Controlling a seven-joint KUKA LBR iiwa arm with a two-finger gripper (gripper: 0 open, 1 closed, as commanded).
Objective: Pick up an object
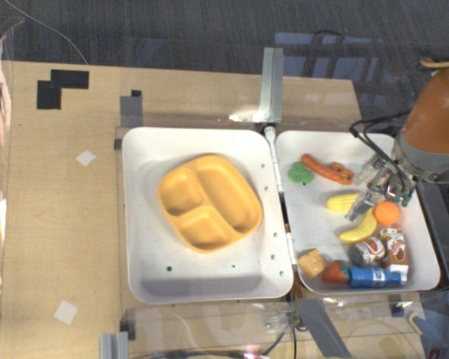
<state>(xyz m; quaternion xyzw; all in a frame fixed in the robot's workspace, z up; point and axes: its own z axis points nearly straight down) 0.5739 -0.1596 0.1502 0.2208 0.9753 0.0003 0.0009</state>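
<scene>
My gripper (pixel 364 197) hangs over the right bin (pixel 431 275), reaching in from the right below the orange wrist band. It is open with nothing between its fingers, and its tips sit just above and between a yellow corn cob (pixel 341 201) and a yellow banana (pixel 358 231). An orange ball (pixel 388 213) lies just right of the tips. A red-orange carrot (pixel 328 170) and a green toy (pixel 301 173) lie further back on the left.
At the right bin's front lie a tan bread cube (pixel 312 262), a red piece (pixel 334 273), a blue bottle (pixel 374 277) and two small cans (pixel 382 250). The left bin (pixel 142 275) holds a yellow divided plate (pixel 208 201).
</scene>
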